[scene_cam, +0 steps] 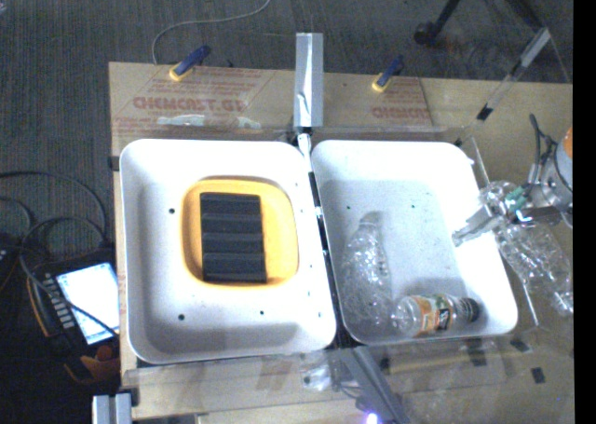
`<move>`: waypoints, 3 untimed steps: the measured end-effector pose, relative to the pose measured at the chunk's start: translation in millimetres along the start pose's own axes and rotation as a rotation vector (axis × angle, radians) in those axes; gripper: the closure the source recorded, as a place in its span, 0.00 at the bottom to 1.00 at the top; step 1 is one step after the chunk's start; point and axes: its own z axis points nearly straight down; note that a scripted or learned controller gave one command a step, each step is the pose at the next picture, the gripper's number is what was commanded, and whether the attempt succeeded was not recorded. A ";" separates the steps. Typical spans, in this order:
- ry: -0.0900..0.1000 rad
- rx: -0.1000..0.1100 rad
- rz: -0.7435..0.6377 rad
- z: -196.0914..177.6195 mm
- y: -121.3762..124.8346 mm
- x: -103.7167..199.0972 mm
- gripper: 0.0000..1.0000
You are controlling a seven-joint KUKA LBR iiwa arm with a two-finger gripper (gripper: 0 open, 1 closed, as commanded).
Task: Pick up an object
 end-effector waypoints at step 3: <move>0.000 0.002 0.200 124.0 67.0 1.3 0.00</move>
